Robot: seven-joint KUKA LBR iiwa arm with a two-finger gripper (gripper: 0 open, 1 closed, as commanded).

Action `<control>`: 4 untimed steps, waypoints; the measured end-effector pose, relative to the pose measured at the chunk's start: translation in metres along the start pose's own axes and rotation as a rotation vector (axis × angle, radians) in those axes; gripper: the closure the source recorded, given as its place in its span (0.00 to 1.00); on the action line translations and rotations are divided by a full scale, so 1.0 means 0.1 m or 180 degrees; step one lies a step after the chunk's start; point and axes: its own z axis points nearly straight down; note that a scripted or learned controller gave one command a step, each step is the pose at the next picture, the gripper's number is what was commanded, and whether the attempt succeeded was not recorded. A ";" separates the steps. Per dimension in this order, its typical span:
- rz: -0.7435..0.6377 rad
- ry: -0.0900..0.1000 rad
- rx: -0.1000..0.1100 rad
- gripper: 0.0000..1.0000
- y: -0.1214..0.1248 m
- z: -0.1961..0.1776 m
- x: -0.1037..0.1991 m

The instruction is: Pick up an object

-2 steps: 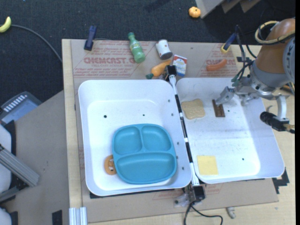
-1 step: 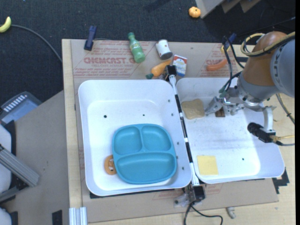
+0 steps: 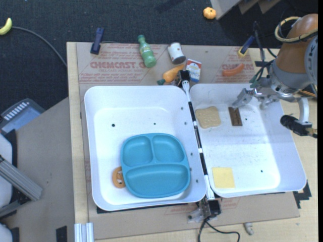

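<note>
My gripper (image 3: 265, 111) hangs over the far right part of the right bin (image 3: 282, 180). Its fingers are spread wide and open, and nothing lies between them. The left fingertip (image 3: 239, 101) is just above a small brown block (image 3: 235, 116) on the bin floor. A tan bread slice (image 3: 208, 117) lies to the block's left, and a yellow cheese square (image 3: 223, 177) sits near the front edge. The left bin (image 3: 101, 135) holds a blue divided plate (image 3: 155, 164), with an orange pretzel (image 3: 118, 178) partly tucked under its left edge.
Behind the bins on the board lie a green bottle (image 3: 147, 52), a white can (image 3: 175, 53), a carrot (image 3: 171, 74), a small carton (image 3: 193, 69) and a sausage (image 3: 233, 70). Blue clamps (image 3: 97, 40) hold the board. Cables run beside the arm's wrist (image 3: 292, 59).
</note>
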 end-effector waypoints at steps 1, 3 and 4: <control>-0.0001 0.0005 -0.0001 0.00 -0.25 0.44 0.45; -0.0005 -0.0004 -0.0008 1.00 0.14 0.35 0.18; 0.0003 0.0002 0.0011 1.00 -0.53 0.47 -0.11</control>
